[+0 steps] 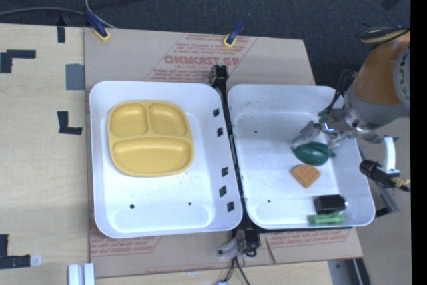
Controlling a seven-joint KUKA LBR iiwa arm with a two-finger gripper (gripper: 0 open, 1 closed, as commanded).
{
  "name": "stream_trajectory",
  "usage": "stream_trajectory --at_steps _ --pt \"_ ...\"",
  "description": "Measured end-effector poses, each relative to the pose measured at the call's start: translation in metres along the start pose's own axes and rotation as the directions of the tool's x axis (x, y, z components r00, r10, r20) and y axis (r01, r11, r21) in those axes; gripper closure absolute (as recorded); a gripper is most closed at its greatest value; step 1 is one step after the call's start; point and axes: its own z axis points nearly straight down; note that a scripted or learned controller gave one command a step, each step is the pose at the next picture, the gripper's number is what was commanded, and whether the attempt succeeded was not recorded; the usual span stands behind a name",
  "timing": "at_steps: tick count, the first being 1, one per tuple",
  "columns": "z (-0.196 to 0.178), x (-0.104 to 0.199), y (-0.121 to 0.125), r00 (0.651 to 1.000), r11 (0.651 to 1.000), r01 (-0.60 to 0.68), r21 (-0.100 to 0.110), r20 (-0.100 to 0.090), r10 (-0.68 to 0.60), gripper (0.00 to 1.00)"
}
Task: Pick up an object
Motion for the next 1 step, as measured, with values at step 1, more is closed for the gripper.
stream_trajectory --at_steps 1 --pt "0.0478 0.0247 0.024 1.0 1.0 0.003 -0.015 0.002 -0.003 0.0"
